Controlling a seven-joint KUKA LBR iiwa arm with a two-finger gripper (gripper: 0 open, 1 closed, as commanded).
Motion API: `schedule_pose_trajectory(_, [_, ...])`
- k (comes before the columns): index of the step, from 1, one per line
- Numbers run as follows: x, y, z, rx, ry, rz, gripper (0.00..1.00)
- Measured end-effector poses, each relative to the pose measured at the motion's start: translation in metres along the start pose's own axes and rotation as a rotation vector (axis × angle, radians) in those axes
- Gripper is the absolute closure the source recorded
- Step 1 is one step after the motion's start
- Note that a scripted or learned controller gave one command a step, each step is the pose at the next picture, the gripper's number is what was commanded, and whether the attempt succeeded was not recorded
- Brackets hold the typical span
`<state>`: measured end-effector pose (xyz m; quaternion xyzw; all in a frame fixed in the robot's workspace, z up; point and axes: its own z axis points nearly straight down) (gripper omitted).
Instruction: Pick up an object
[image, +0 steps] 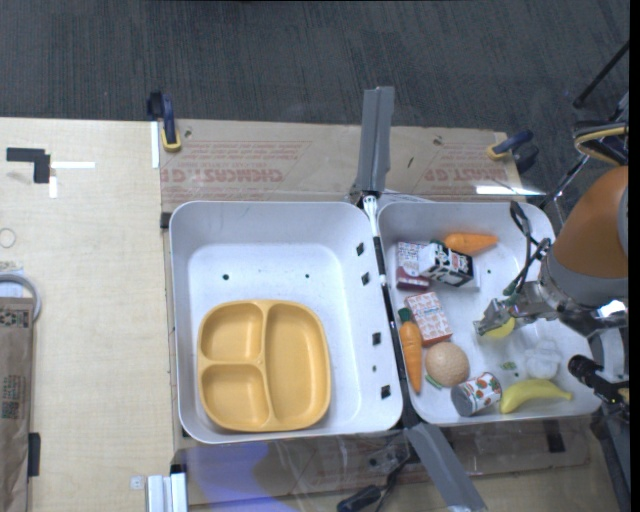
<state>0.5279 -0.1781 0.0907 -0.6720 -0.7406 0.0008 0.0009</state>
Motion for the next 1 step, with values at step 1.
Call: schedule_pose_trajectory(1, [0.0237, 0.0866, -0.0887, -0.002, -0.002, 0.037, 1.00])
